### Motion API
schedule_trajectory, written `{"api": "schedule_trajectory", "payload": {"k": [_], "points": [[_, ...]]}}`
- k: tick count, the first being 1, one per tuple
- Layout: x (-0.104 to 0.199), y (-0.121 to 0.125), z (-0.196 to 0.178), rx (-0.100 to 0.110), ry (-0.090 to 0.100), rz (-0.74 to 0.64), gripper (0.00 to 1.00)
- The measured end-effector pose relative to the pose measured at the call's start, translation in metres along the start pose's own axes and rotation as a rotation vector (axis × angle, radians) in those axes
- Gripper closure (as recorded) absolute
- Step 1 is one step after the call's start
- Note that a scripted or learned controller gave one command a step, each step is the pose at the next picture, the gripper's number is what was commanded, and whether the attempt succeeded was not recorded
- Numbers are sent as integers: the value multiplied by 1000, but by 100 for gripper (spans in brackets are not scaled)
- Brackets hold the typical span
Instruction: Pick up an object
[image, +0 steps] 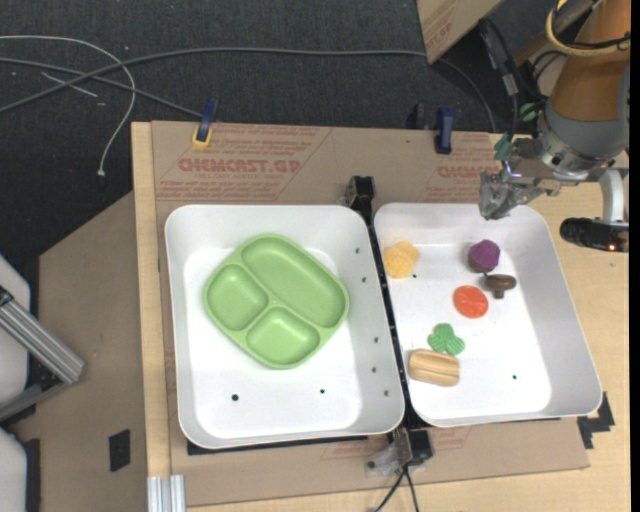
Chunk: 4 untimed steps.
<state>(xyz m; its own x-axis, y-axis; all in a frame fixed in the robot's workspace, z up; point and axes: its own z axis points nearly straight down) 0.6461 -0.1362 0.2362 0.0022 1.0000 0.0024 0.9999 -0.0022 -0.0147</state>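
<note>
Sitting in left bin (190, 300) — green tray (276, 300)

We see six small toy foods (471, 301) lying loose and scattered in the right bin (560, 300).

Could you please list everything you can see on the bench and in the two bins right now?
bins: 2, white, side by side on the bench
tray: 1, green, three compartments, left bin
yellow toy: 1, right bin, near left wall
purple toy: 1, right bin, upper part
brown toy: 1, just below the purple one
orange toy: 1, right bin, middle
green toy: 1, below the orange one
bread toy: 1, tan, touching the green one
clamps: 2, blue, board's far edge
gripper: 1, grey, above right bin's far rim
</note>
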Motion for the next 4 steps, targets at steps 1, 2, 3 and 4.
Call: {"api": "schedule_trajectory", "payload": {"k": [1, 2, 3, 4], "points": [[0, 2, -8, -14, -2, -3, 0], [1, -4, 52, -8, -1, -2, 0], [-1, -4, 94, -9, -1, -2, 0], [0, -3, 147, -9, -1, -2, 0]]}}
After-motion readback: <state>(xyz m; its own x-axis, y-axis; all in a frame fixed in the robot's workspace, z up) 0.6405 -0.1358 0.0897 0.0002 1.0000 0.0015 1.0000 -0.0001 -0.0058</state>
